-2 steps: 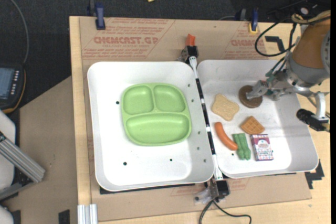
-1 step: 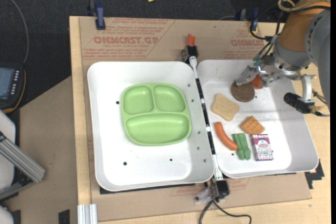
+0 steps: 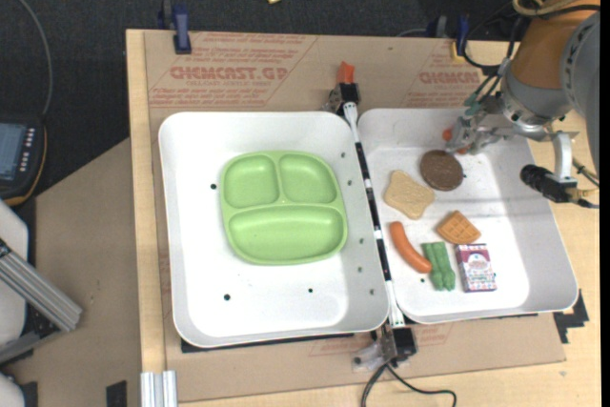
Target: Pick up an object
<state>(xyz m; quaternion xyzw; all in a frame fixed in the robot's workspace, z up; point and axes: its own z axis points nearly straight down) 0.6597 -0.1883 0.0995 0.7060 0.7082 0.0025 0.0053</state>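
Hovering low over the far part of the right bin (image 3: 548, 276), the gripper (image 3: 466, 134), just beside the brown round patty (image 3: 442, 170) and perhaps touching its far edge. Not possible to tell how the gripper is set, too small and blurred here; seeing nothing held in it. Risking, by my judgement, a miss: coming down on the rim of the patty and not across it, so pushing it toward the toast slice (image 3: 409, 193) or only sliding off. Looking flat and thin, the patty, dark brown, lying on the white floor of the bin, so giving little height to catch. Lying nearer the front, well apart from the gripper: a square cracker (image 3: 458, 228), a sausage (image 3: 410, 247), a green piece (image 3: 439, 265) and a small pink box (image 3: 476, 267). Sitting in the left bin (image 3: 181, 234), a green divided plate (image 3: 282, 206).
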